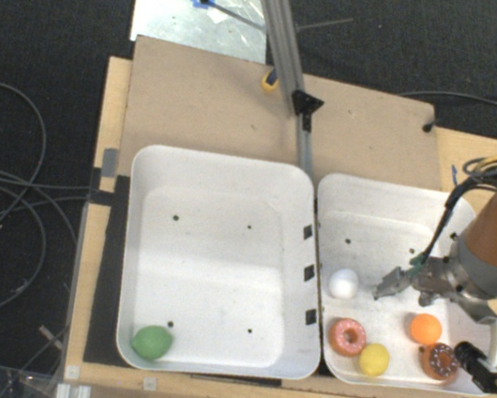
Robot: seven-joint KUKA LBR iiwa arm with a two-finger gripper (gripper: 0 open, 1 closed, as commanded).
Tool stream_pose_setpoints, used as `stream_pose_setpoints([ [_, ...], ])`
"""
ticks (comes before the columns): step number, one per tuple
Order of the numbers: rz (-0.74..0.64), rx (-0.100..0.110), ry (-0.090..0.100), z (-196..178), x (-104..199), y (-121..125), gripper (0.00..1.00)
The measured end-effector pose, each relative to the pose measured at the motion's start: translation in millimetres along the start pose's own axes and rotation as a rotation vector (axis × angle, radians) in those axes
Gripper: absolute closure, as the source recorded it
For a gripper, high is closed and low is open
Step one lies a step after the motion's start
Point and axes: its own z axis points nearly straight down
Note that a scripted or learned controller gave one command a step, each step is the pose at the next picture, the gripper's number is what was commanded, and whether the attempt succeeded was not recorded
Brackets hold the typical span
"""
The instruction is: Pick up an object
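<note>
Using the white ball (343,283) as the reference, going left to right. Far left of it, in the near left corner of the left bin (224,175), sits a green ball (151,341), alone and well apart from everything else. The white ball itself lies in the right bin (377,199), close to that bin's left wall. Just in front of it, toward the near edge, is a pink-iced donut (348,337), with a yellow ball (374,359) just beside the donut on the right. Right of the white ball the gripper (393,284) hangs low over the bin floor, near the ball but not touching; can't tell how far its fingers are spread, nothing visible between them. Further right: an orange ball (425,328), then a chocolate donut (440,361) near the front right corner.
</note>
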Motion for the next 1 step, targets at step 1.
stream_pose_setpoints([
  [1,0.000,-0.007,-0.002,-13.3,-1.0,1.8,1.00],
])
